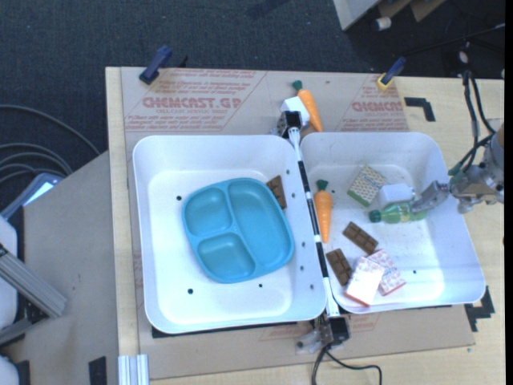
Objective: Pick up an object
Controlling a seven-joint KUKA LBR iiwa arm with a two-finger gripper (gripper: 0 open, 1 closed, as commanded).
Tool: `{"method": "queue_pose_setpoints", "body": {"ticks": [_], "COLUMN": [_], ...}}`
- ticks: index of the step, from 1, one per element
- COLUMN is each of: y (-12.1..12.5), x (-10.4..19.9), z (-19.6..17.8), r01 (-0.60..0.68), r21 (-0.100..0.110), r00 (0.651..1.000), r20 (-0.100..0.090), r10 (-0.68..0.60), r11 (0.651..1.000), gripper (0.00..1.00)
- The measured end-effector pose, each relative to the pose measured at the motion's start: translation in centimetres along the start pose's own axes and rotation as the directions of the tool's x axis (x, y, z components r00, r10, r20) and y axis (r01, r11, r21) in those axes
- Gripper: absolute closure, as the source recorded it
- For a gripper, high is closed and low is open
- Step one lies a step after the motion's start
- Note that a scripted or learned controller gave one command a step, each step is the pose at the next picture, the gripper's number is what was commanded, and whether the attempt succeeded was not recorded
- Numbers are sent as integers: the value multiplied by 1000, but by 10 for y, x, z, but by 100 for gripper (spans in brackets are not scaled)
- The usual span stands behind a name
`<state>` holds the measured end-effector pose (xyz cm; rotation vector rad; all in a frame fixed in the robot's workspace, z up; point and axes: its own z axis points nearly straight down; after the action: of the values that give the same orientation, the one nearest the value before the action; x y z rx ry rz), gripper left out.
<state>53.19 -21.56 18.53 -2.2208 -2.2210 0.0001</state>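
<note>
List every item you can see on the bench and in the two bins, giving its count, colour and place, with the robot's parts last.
divided plate: 1, blue, left bin
chocolate bars: 3, brown; two in right bin, one behind the plate in left bin
carrots: 2, orange; one in right bin by the divider, one on the bench behind the bins
bottle: 1, green, right bin
checked packet: 1, green-white, right bin, far side
white block: 1, beside the bottle
cartons: 2, white-red, right bin, near side
bins: 2, white, side by side
clamps: 2, blue, bench's far edge
hand: 1, grey, at the bottle
</note>
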Motion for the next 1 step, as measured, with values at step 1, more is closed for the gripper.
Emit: {"method": "queue_pose_setpoints", "body": {"ticks": [1], "y": [28], "x": [72], "z": [32], "r01": [1], "r21": [2], "r00": [1000], "r20": [-2], "r10": [-1], "r11": [1000], "gripper": [0]}}
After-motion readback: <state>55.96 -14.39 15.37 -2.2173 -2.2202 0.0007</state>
